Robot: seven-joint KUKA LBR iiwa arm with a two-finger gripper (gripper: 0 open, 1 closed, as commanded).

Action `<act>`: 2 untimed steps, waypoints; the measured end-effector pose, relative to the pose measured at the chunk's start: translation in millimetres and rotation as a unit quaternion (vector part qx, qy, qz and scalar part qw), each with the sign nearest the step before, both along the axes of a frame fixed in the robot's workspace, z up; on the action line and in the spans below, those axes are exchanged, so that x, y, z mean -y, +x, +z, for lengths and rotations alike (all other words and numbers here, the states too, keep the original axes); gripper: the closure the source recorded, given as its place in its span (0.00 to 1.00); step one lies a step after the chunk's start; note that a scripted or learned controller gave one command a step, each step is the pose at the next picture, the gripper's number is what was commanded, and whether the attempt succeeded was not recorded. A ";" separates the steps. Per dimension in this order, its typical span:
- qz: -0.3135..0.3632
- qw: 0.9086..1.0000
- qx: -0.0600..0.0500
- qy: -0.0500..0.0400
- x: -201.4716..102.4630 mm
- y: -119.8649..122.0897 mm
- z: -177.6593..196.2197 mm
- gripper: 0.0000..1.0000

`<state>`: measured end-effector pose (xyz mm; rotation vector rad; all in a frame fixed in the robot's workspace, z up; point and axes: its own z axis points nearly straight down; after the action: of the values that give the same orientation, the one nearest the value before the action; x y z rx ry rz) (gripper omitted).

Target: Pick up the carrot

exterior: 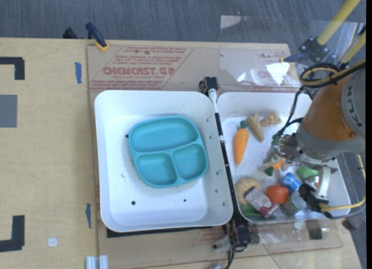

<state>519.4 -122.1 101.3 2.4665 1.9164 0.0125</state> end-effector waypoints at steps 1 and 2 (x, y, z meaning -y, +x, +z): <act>-0.228 0.974 -0.007 0.007 -61.4 8.5 83.7 1.00; -0.377 0.926 -0.008 0.008 -138.5 29.8 81.9 1.00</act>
<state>549.2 16.4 183.2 3.0268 0.8500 -0.0049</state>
